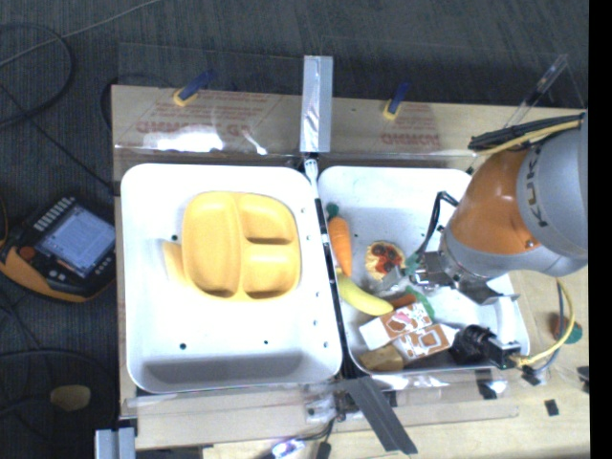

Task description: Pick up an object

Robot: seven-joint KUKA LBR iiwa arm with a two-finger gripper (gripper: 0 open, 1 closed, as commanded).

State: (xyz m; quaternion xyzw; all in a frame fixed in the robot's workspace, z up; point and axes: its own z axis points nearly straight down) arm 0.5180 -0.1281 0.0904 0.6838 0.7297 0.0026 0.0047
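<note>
My gripper (419, 273) hangs low over the middle of the right bin (402, 191), under the grey and orange arm. Just left of it lies a small round item with a red and orange pattern (384, 257). A carrot (339, 243) lies along the bin's left wall, and a yellow banana (361, 297) lies below it. An orange and white carton (413, 332) sits near the front, with a brown item (382, 359) at its lower left. A small green and red piece (413, 299) shows right under the gripper.
The left bin (153, 352) holds a yellow divided plate (239, 244). A metal strip (316, 103) stands at the back between the bins. A handheld controller (59, 249) lies on the floor at the far left.
</note>
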